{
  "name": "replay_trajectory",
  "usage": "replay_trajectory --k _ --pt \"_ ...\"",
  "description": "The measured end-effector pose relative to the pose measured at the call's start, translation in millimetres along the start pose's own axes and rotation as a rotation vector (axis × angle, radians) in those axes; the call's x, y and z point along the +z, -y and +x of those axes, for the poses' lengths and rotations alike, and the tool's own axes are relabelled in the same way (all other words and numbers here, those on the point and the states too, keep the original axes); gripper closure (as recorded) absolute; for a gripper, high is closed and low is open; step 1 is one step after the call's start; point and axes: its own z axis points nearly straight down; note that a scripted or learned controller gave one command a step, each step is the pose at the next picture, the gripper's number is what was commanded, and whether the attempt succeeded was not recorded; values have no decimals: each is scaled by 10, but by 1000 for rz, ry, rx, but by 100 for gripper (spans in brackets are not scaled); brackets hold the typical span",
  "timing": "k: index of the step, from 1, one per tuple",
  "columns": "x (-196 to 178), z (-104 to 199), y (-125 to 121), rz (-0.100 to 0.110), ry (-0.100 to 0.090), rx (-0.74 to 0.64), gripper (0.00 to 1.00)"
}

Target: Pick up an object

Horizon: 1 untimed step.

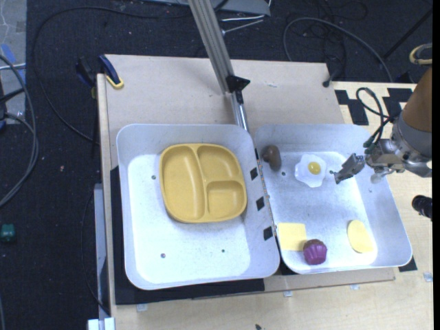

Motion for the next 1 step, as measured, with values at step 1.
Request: replay_trajectory --k 1 --pt "531 109 -4 5 -2 -2 0"
